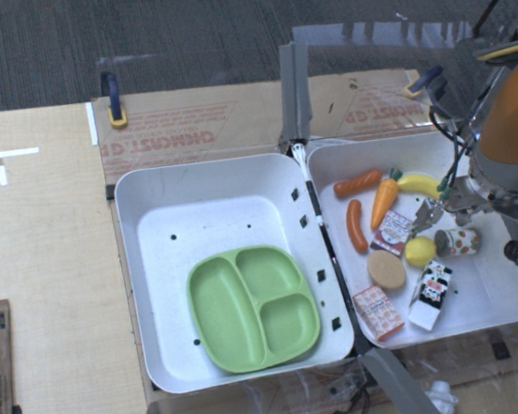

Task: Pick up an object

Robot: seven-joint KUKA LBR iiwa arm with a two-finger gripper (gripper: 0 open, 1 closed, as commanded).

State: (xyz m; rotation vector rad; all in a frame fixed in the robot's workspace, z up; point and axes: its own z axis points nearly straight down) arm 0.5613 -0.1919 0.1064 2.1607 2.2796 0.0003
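Hovering low over the middle of the right bin (500, 312), my gripper (428, 214) hangs with its fingers a little apart and nothing between them. Just beside the tips, toward the bin's left wall, lies a small red-and-white packet (394, 230), and below them a yellow lemon (420, 250); either is the nearest thing to take, the lemon sitting straight toward the near rim from me. A carrot (384, 198) runs slantwise up toward the far rim, its long axis pointing at the banana (419, 184) beside it. Two red sausages (356, 222) lie nearer the left wall, one upright, one across. A round tan bun (387, 270) touches the lemon's left side, and a small spotted can (459, 241) lies on its right. Near the front rim are a black-and-white carton (429, 292) and a reddish box (378, 312); their print is too small to read. The left bin (143, 264) holds a green divided plate (253, 307). On the cardboard behind it I read mirrored lettering, roughly "CHEMCAST GP".
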